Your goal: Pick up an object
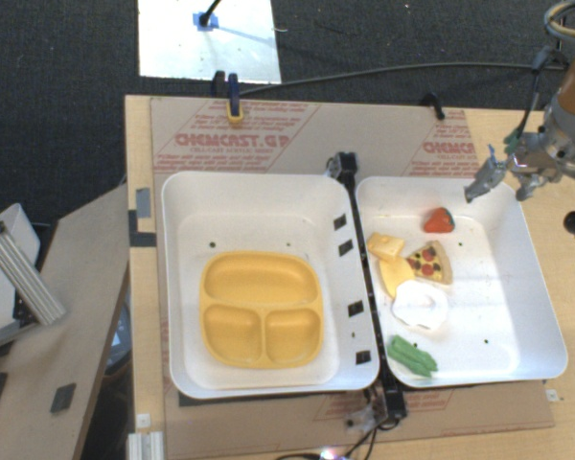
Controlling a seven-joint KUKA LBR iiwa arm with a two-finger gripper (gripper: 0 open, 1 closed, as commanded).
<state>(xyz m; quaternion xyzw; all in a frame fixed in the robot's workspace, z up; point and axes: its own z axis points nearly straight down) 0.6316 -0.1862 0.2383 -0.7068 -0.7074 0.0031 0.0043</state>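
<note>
Status: no object lifted yet; approach, grasp and lift all remain, by the look of it

Left bin (187, 199): holds one yellow divided tray (262, 307), lying flat at centre

Right bin (527, 286): toy food is grouped on its left side. Cheese (385, 247), pizza slice (429, 262) and a white piece (420, 306) lie close together; a green pod (411, 355) sits near, a red piece (438, 220) far

Gripper (504, 174): fingers spread apart, nothing between them, above the bin's far right corner, apart from every item
</note>
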